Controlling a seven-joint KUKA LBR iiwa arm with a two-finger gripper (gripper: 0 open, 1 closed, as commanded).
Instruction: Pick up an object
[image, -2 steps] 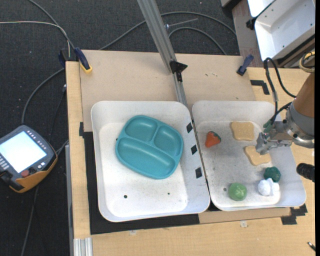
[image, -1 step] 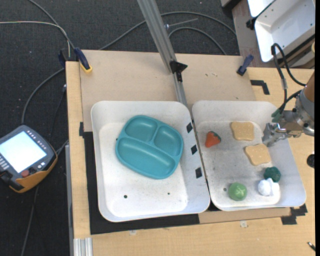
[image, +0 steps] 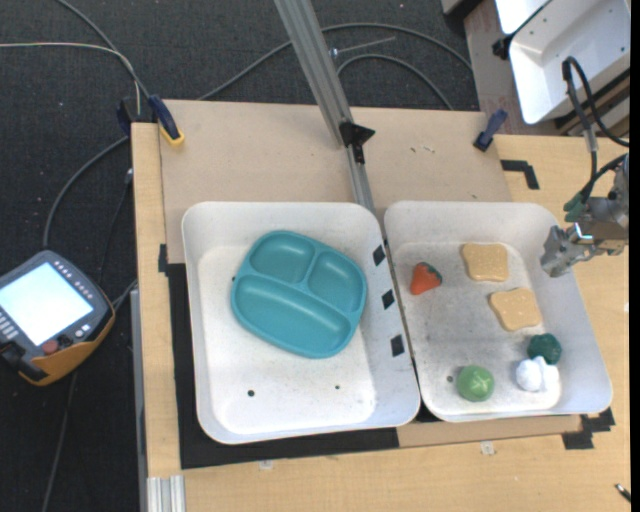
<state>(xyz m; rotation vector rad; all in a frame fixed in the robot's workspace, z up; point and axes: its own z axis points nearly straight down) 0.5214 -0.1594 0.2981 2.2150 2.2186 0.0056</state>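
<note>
1. Wooden bench (image: 260, 150), bearing two shallow white bins side by side.
2. Left bin (image: 290, 395): home to a teal divided tray (image: 298, 292), tilted, nearly spanning the floor. Too wide and flat for an easy pinch; best left alone.
3. Right bin (image: 450, 335): all the small candidates here, scattered well apart except in one corner.
4. Gripper (image: 562, 250): at the right bin's right wall, toward the far end, nothing visibly held. Cannot tell whether open or closed; too small and side-on.
5. Upper tan slice (image: 485, 262): nearest candidate, just left of the gripper, lying flat. Lower tan slice (image: 516, 309): a little nearer the camera, left of and below the gripper, also flat.
   - Risk: with a thin flat piece, likely to close above it or skid off its top and come up with nothing.
   - Risk: so near the wall, a straight descent could strike the rim and shove the bin.
6. Red piece (image: 425, 279): near the bin's left wall, well apart from the gripper, standing alone.
7. Green ball (image: 475, 382): near the front wall. Round, so apt to roll away under an off-centre pinch.
8. Dark green lump (image: 545, 348) and white lump (image: 530, 376): touching, in the front right corner.
   - Risk: aiming at one could nudge or catch both, and the corner walls crowd any approach.
</note>
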